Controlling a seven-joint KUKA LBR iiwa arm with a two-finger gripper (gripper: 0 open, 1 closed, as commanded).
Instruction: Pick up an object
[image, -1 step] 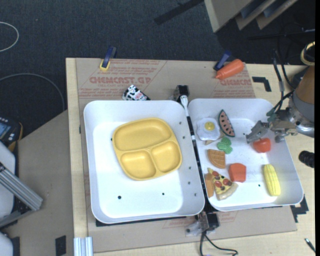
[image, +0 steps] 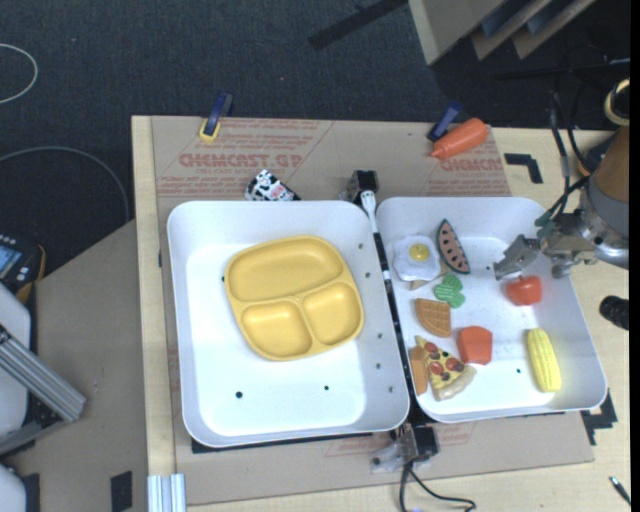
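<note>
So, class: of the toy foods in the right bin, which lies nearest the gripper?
The red tomato, just below the gripper. The corn, watermelon slice and egg lie farther off.

open floor in right bin (image: 570, 232) between tomato (image: 523, 291) and watermelon slice (image: 453, 246).

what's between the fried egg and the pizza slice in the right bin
In the camera view, a green piece and a waffle lie between the fried egg and the pizza slice, green piece nearer the egg.
</note>
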